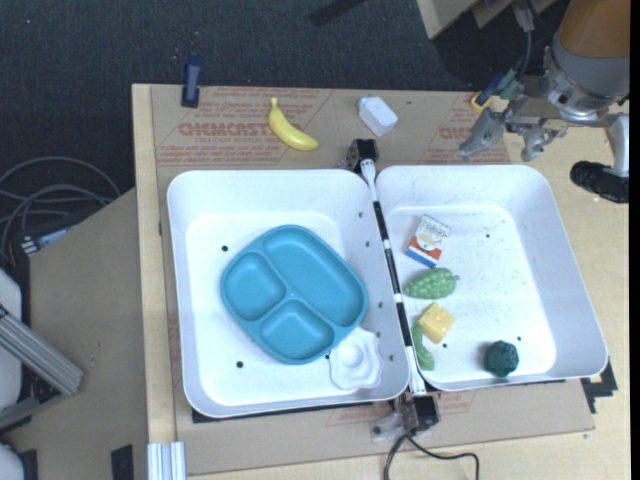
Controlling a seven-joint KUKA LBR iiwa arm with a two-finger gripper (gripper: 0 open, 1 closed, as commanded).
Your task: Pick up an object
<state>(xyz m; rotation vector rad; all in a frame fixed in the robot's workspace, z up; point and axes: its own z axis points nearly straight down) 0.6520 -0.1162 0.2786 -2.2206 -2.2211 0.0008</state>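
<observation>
The gripper (pixel 505 133) hangs at the upper right, above the far rim of the right bin (pixel 560 228). Its two metal fingers (pixel 478 136) point down and stand apart, with nothing between them. Above them sits the grey wrist and the orange band of the arm (pixel 592 18), which enters from the right. Judging by its height and place, the gripper is poised outside the pile and has not yet picked a target.

The likely things to pick up lie in the right bin, clustered against its left wall, well apart from the gripper: a small white carton with red and blue print (pixel 428 240), below it a bumpy green toy vegetable (pixel 430 284), then a yellow block (pixel 435 322) with a small green piece (pixel 423 355) just beside it. A dark green ball-like object (pixel 501 357) sits alone near the front right corner. Each lies loose on the bin floor, which should leave room for fingers to close around it.

The left bin (pixel 200 218) holds a blue divided plate (pixel 290 293) and a small white object (pixel 354 360) at its front edge. Both bins rest on a cardboard-covered bench (pixel 240 128), where a yellow toy banana (pixel 291 128), a small white block (pixel 378 115) and a dark blue item (pixel 191 80) lie behind the bins. Dark carpet (pixel 80 48) surrounds the bench, with cables (pixel 50 203) coiled at the left.
</observation>
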